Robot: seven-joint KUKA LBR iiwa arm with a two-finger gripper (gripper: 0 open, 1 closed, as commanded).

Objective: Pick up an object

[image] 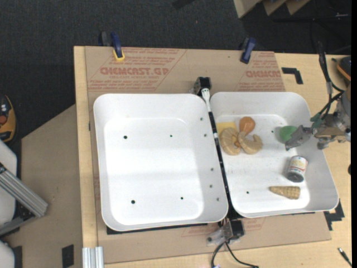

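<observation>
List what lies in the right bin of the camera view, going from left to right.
Pale yellow piece → cluster of tan pastry-like pieces → cone-shaped item → small can. The green object near the gripper overlaps these in order, so it is left out.

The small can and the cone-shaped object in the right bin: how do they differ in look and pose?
The small can is a short cylinder, grey with a dark end; the cone-shaped object is tan and tapers to a point at its left. The can lies nearer the bin's right wall; the cone lies nearer its front edge. Both rest apart in the right bin.
</observation>
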